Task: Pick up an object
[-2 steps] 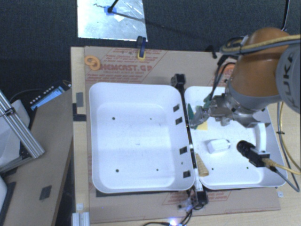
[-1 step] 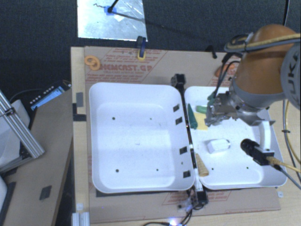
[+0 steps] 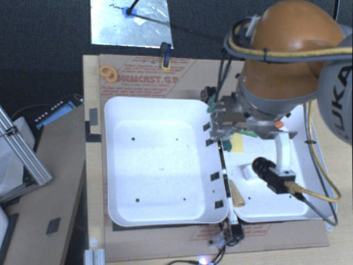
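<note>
Gripper (image 3: pixel 225 127) low over right bin (image 3: pixel 259 208), grip state indeterminate, yellow item (image 3: pixel 237 143) just beside it, possibly touching, tan wedge (image 3: pixel 236 194) farther toward the camera

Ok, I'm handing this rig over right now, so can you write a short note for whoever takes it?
Hand: low over the right bin's left edge; from above, open or shut cannot be told.
Things: yellow piece, white block and tan wooden piece, all lying in the right bin. Left bin beside it.
Done: no object seen lifted.
Left: grasp one object and raise it.
</note>
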`<state>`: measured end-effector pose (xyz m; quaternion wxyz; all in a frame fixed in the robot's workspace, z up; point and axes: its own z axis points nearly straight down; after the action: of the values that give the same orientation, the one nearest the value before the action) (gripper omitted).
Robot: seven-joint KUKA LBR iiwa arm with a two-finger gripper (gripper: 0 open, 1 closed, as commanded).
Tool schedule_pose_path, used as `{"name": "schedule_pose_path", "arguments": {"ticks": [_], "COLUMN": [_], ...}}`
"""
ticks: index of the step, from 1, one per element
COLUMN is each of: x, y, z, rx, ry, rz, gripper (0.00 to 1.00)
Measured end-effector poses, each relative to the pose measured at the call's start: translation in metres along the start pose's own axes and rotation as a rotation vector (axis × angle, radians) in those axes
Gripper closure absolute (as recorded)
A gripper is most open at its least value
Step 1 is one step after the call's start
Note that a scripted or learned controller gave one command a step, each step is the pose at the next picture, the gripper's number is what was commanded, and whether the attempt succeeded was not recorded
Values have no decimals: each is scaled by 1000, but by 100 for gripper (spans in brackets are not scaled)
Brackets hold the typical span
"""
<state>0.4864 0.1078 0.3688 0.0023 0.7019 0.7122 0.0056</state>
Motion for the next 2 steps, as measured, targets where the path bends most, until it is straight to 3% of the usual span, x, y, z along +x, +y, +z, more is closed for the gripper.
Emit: {"name": "schedule_pose_path", "arguments": {"ticks": [1, 2], "x": [-9, -89], "y": [12, 27], "z": [-148, -168], "rx": [-10, 5], "ry": [0, -6], "rz": [10, 21], "gripper": [100, 100]}}
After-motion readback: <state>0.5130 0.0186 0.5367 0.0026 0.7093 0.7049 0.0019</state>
